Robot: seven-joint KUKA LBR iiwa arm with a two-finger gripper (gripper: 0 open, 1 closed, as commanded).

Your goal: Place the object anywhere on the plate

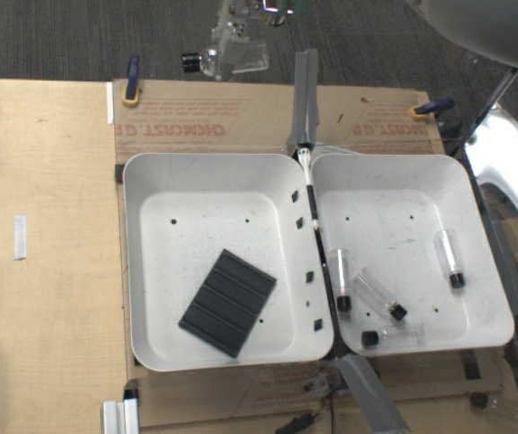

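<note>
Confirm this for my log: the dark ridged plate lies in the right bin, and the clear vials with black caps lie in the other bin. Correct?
Not quite. The camera view shows the dark ridged plate lying in the left bin, not the right one. The clear vials with black caps lie in the other bin, the right bin.
</note>
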